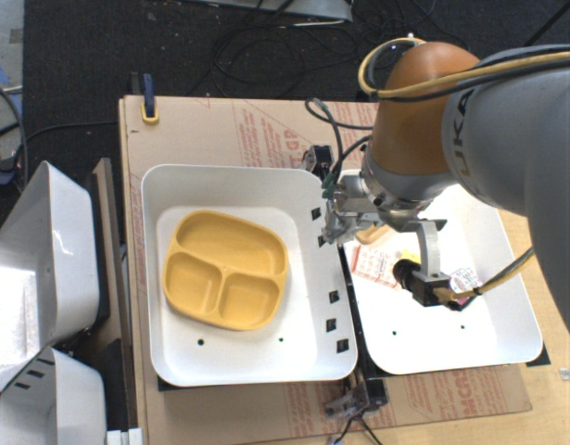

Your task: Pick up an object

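sitting in the left bin (pixel 173 341), one yellow tray (pixel 226 269); jaws' state perhaps hidden, cannot tell.

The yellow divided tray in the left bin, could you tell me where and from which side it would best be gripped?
Probably by its raised outer rim, from above. The yellow divided tray lies flat, open side up, in the left bin, so only an edge offers something thin to pinch. Its right rim, nearest the arm, seems the likeliest spot, with one finger inside the compartment and one outside.
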Available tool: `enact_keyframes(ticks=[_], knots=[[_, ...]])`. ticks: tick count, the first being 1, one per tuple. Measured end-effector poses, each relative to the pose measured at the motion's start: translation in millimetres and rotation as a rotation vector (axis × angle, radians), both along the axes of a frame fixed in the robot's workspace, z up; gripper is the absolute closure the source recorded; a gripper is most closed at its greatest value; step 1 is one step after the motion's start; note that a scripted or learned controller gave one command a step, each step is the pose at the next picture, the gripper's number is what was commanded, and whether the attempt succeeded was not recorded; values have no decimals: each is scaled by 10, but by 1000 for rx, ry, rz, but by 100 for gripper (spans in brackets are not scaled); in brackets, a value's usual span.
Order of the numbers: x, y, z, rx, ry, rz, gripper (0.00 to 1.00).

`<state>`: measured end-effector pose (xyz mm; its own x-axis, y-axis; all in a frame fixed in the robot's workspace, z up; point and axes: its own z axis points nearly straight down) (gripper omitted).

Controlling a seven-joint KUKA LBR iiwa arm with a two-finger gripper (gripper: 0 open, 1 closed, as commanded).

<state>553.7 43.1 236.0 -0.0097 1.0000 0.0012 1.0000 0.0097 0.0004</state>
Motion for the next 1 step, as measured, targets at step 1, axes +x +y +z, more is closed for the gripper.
enact_keyframes(ticks=[1], knots=[[-8, 548, 78, 0, 0, 1, 100]])
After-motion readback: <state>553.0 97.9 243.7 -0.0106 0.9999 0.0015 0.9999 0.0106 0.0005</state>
